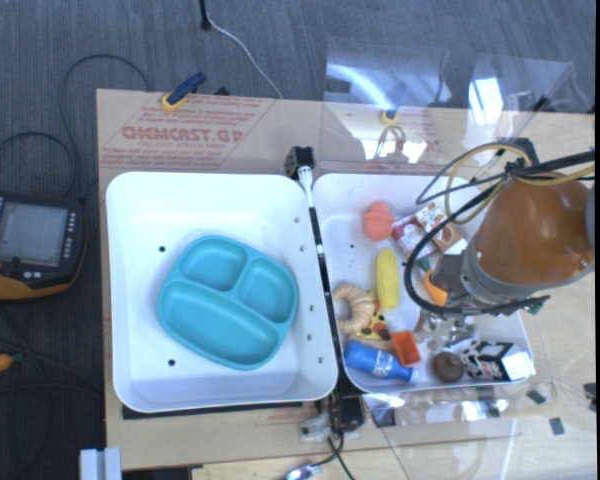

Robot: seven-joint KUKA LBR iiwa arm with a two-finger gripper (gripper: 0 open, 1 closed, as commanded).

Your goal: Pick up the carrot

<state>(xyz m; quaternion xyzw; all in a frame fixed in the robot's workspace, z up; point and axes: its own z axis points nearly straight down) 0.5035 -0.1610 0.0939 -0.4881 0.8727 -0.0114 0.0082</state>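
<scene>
End effector [458,326] sits low in the right bin [352,196] beside the carrot [435,290], grip state can't tell from your view, so treat the pick as not yet done.

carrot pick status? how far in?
Done: the arm is already over the right bin, its orange band above the cluttered items. In hand: nothing visibly held; an orange piece that may be the carrot peeks out by the wrist, beside the corn. Left: grasp and lift. The blue plate sits alone in the left bin.
</scene>
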